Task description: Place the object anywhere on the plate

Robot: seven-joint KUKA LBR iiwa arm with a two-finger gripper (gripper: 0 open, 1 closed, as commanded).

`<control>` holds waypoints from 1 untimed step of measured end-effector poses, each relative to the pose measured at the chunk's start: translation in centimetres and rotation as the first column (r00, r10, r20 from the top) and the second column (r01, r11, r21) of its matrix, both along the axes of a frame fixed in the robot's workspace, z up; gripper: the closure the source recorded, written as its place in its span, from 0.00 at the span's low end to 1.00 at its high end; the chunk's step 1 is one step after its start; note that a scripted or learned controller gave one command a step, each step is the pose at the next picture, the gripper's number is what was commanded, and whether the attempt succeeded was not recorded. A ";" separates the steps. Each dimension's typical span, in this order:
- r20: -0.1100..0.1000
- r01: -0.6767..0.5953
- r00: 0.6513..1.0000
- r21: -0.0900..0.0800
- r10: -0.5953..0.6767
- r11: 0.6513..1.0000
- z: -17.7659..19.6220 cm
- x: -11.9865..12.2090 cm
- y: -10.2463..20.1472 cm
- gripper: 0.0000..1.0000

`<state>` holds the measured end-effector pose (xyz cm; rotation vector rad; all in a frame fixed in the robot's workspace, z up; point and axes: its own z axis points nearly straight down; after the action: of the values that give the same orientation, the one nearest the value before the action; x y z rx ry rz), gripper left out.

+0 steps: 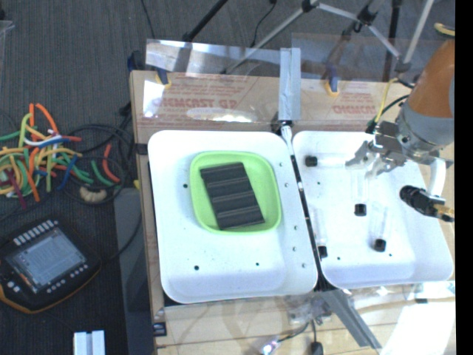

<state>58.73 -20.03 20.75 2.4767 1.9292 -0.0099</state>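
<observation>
Two smooth white plastic bins (222, 279), slightly glossy. In the left one, a glossy green plastic plate (199, 198) carries a matt dark grey ribbed block (233, 196). The bench (244, 98) looks like pale wood under clear, shiny plastic sheeting. The floor (74, 43) is rough dark carpet.

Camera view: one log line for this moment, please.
dark ribbed block: lying on green plate | plate: left bin | gripper: above right bin, far end

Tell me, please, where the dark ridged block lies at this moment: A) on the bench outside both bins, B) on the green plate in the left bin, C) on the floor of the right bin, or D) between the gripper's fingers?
B: the dark ridged block rests flat on the green plate inside the left bin, well apart from the gripper over the right bin.
</observation>
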 end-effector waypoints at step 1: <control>0.001 0.000 1.000 0.000 0.000 1.000 0.0 0.0 0.0 0.00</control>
<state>58.74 -20.04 20.77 2.4764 1.9287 -0.0093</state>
